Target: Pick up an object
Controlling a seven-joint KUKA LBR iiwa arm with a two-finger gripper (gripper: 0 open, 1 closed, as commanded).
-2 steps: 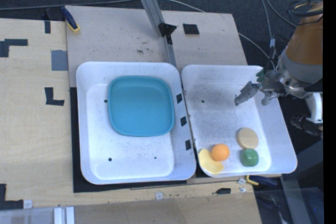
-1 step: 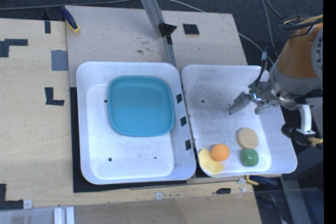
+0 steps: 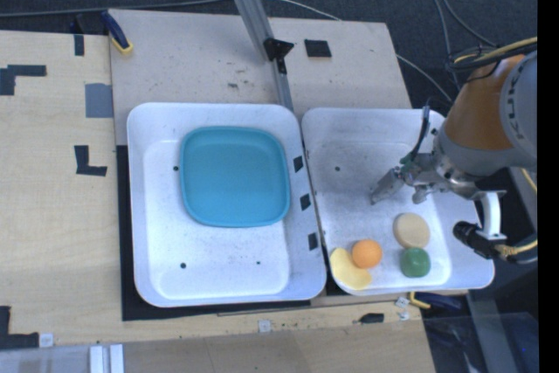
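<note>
Objects cluster at the right bin's (image 3: 349,135) 6 o'clock edge: yellow piece (image 3: 346,272), orange ball (image 3: 366,253), green ball (image 3: 415,262), beige disc (image 3: 411,230). Above, the gripper (image 3: 402,185) hangs open, holding nothing. Left bin (image 3: 153,188) holds 1 blue plate (image 3: 234,176).

Arm (image 3: 502,122) is a fat rounded body, grey w/ a wide orange band on its upper part. Below that, a grey wrist section narrows toward the tool (image 3: 397,186), which is dark grey metal w/ thin angular fingers. A thin dark cable runs up along the wrist. Near the arm's lower side sits a white bracket w/ a black fitting and yellow-tipped cable.
</note>
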